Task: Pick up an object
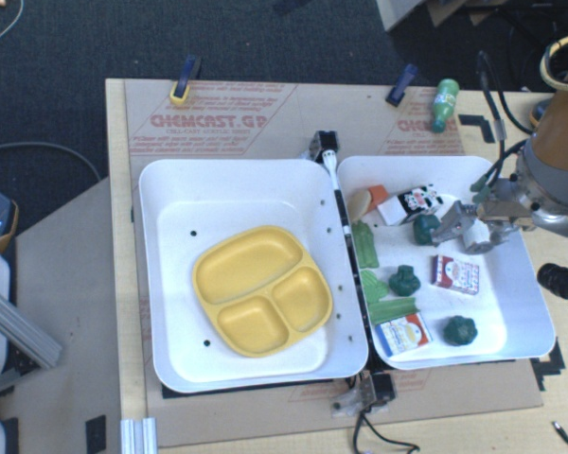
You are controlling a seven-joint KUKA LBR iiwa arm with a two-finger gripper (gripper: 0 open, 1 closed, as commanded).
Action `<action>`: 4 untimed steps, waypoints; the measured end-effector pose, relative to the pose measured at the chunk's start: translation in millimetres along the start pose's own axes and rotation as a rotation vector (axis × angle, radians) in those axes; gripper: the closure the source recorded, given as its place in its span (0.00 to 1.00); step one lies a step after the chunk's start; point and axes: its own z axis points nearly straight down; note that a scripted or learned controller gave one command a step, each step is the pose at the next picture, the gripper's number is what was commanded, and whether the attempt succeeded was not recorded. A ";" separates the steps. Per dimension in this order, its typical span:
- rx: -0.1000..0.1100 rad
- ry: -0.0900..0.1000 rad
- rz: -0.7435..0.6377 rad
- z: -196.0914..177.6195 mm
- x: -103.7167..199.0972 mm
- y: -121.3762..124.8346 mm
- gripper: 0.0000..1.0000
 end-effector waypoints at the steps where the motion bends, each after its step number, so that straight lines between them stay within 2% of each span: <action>1: -0.013 -0.002 -0.003 -6.2 0.1 2.2 0.00; 2: -0.006 -0.001 -0.001 55.0 -6.3 -0.1 0.00; 3: -0.006 0.000 -0.003 107.9 2.3 -7.4 0.00; 4: -0.013 -0.003 -0.002 159.5 2.4 -6.6 0.00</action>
